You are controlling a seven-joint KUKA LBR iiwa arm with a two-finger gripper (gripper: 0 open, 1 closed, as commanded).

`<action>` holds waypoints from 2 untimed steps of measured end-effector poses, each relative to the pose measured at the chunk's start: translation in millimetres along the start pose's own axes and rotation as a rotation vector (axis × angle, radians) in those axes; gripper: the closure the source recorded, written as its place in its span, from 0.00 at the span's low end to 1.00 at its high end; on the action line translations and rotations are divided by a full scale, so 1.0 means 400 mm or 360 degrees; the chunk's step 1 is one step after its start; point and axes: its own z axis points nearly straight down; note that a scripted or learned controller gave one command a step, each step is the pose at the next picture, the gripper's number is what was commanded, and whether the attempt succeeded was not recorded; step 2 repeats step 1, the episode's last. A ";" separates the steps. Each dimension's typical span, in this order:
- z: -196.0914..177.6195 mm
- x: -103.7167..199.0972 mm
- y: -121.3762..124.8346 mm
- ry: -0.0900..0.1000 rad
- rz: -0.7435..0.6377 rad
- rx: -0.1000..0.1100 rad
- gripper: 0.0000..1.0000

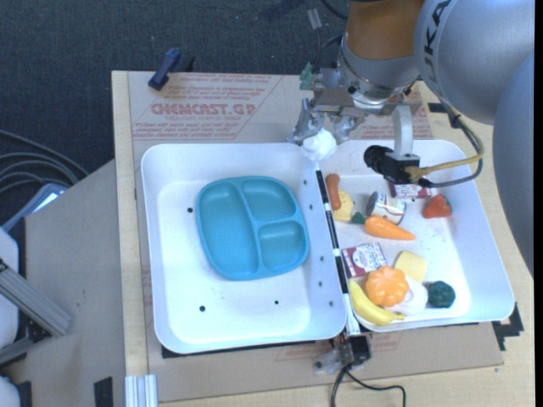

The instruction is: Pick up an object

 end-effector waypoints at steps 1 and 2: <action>0.009 0.141 -0.072 0.0001 0.0000 0.0001 1.00; 0.009 0.141 -0.072 0.0001 0.0000 0.0001 1.00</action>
